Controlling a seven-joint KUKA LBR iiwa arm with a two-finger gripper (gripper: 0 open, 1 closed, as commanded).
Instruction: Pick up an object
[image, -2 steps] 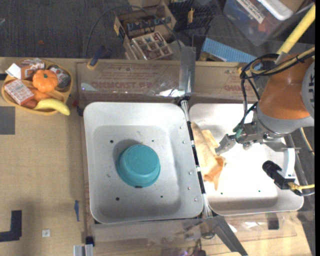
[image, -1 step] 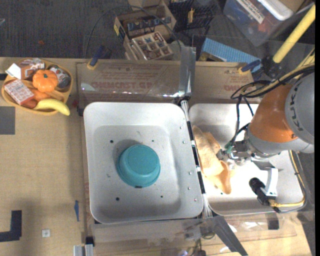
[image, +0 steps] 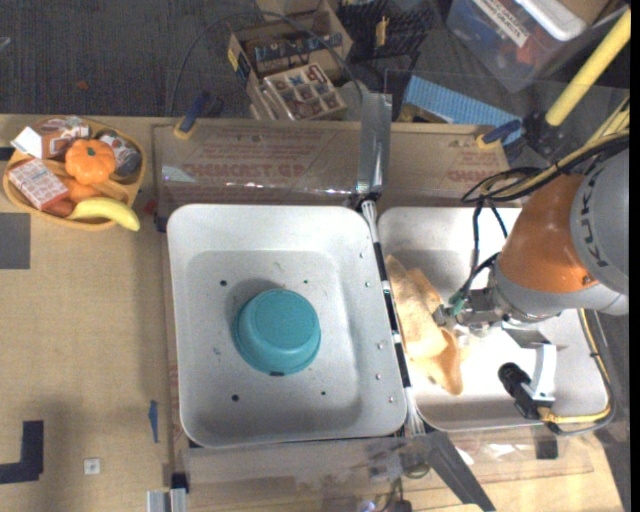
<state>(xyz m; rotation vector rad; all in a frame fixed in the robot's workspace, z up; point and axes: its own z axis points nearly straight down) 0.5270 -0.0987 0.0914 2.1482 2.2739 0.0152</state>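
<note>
Down in the right bin (image: 590, 395), jaws (image: 462, 318) touch the yellowish cloth (image: 425, 325); it stretches lengthwise leftward of them — grip state unclear.

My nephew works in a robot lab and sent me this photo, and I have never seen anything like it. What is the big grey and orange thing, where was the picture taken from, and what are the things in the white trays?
The grey and orange thing is a robot arm. It reaches in from the right, and the picture comes from a camera fixed above the bench, looking down at a slant. Its job is to pick up an object.

Two shallow white bins sit side by side. The left bin holds a teal bowl, turned upside down. The right bin holds a tan, floppy thing along its left side, perhaps a cloth. The arm's gripper is down right beside it. From this angle I cannot tell whether anything is held.

At the far left, outside the bins, a dish carries toy food, with a banana and a small pumpkin.
</note>
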